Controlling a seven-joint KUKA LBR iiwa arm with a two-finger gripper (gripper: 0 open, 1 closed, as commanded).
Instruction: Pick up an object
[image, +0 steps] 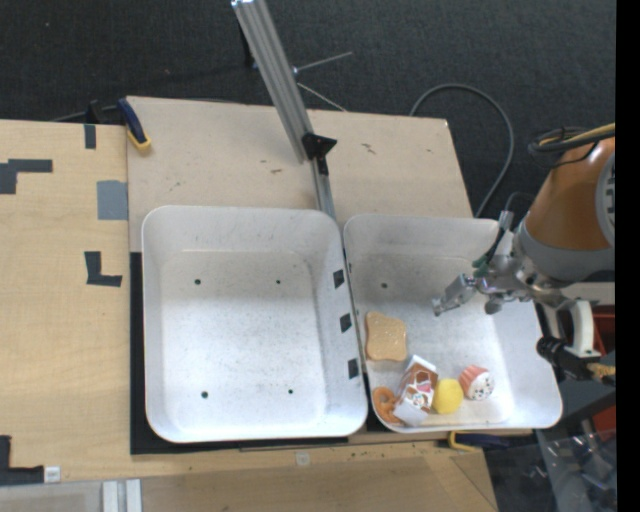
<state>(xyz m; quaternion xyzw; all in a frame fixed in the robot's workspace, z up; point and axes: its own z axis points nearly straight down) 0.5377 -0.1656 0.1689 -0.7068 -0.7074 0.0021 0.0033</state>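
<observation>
The things nearest the camera sit in a row at the front of the right bin (520, 345). From left to right there is an orange ring-shaped thing (384, 404) in the front left corner, a crinkly white and orange packet (418, 388) touching it, a yellow ball (449, 397) right beside the packet, and a small white and red cup-like thing (477, 382) just next to the ball. A bit further back, near the bin's left wall, lies a tan toast slice (386, 337). It is flat on the bin floor and just apart from the packet.

The gripper (470, 292) is in the same bin, more to the back and the right. It is up over the bare white floor, well apart from the toast and the row of small things. Its grey fingers (452, 296) point to the left. Nothing is between them. I can't tell if they are spread or pressed together, as they look like one grey shape from here. The arm (565, 215) w/ its orange band comes in from the right edge, over the bin's right wall.

The left bin (160, 300) sits right beside the right bin, their walls touching. A grey metal pole (285, 85) leans in from the top and ends at the gap betw. the 2 bins. A blue and yellow clamp (134, 124) lies on the wood bench (50, 330) at the back left.
</observation>
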